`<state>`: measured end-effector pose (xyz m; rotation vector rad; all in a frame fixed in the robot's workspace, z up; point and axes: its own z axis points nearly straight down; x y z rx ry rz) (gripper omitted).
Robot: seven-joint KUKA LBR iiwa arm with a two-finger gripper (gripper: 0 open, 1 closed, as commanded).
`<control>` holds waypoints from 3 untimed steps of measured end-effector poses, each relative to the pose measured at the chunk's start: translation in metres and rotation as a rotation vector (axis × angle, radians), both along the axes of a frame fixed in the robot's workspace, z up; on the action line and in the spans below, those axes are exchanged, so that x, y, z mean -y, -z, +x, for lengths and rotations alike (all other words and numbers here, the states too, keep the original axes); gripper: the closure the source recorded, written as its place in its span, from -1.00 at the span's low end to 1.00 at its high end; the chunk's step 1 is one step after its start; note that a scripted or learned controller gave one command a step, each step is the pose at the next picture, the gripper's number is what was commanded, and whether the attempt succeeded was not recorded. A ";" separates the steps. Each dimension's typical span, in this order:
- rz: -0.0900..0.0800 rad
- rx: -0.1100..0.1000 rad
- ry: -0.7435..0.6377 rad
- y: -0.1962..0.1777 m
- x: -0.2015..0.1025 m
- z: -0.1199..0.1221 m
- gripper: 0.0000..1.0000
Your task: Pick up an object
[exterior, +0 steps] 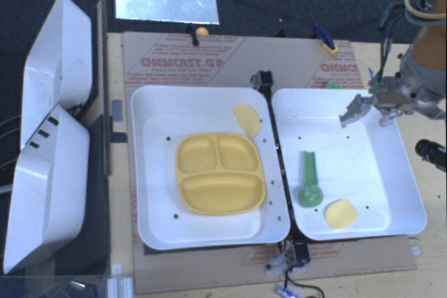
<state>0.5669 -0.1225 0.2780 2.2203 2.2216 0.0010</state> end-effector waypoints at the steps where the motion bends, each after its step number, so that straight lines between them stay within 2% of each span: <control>1: 0.001 -0.006 0.000 0.064 -0.021 -0.045 -1.00; 2: 0.000 -0.002 0.001 0.087 -0.011 -0.022 -1.00; 3: -0.001 0.000 0.003 0.098 0.035 0.008 -1.00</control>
